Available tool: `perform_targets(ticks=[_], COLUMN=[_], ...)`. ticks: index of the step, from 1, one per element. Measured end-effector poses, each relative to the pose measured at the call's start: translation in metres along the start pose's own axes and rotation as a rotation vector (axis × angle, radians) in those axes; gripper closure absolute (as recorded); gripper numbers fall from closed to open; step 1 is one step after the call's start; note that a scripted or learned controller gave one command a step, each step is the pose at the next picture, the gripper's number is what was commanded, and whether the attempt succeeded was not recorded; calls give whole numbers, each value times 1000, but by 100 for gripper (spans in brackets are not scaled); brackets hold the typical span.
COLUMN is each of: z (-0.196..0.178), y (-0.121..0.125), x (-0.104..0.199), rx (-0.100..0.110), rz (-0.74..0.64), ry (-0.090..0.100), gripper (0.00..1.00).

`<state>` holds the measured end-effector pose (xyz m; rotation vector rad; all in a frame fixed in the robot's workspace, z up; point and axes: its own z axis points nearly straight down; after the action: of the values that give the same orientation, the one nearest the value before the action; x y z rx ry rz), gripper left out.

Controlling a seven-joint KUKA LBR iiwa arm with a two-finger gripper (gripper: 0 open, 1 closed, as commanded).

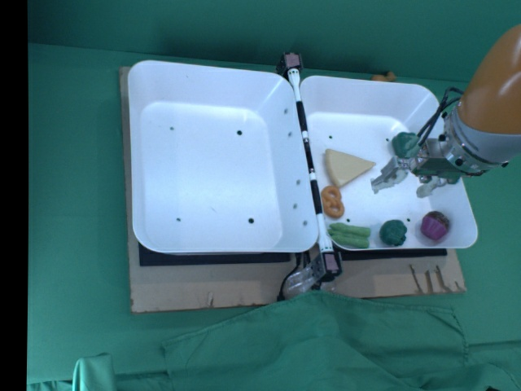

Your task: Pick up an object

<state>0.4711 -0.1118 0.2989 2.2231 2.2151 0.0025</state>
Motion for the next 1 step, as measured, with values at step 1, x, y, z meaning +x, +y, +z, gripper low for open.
perform_targets(ticks=[1], z=[79], y=[28], x=[-19], rx=[7], rz=[2], ry=[1], gripper=[0])
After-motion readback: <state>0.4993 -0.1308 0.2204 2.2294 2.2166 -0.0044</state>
